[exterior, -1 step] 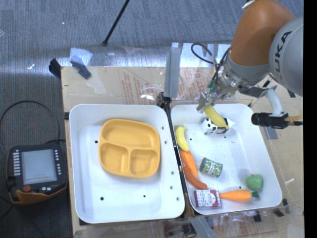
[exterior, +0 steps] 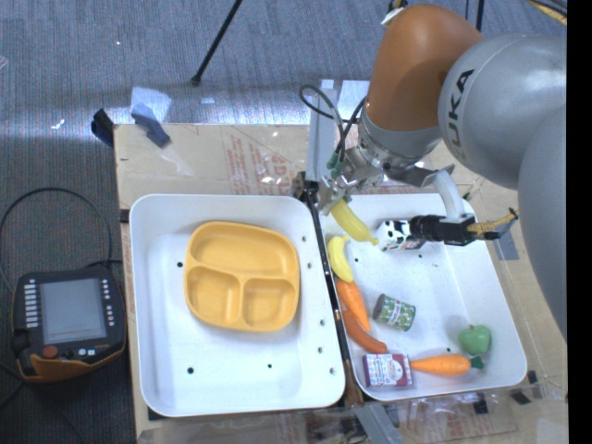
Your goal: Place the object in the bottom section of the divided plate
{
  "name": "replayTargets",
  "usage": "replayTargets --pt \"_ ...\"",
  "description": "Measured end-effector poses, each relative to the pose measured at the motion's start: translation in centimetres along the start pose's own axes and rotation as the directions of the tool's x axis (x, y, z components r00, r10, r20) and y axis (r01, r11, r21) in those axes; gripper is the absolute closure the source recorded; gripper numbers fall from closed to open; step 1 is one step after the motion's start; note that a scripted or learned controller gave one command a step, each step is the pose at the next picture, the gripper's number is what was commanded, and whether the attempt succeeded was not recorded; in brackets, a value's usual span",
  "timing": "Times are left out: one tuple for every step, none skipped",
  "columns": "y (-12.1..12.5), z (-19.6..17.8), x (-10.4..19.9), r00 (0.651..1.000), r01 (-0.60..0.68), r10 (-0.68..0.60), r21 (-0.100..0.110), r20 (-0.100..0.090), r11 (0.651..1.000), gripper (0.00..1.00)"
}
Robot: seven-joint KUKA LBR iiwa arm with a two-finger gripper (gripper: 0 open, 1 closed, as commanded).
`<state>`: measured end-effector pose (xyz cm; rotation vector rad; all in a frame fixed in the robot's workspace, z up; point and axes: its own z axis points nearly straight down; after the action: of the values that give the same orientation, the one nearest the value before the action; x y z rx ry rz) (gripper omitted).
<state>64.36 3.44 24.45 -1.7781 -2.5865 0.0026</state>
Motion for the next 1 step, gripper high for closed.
replayTargets --pt "0.91 0.54 5.98 0.998 -0.057 0.057 0.001 0.0 0.998 1.0"
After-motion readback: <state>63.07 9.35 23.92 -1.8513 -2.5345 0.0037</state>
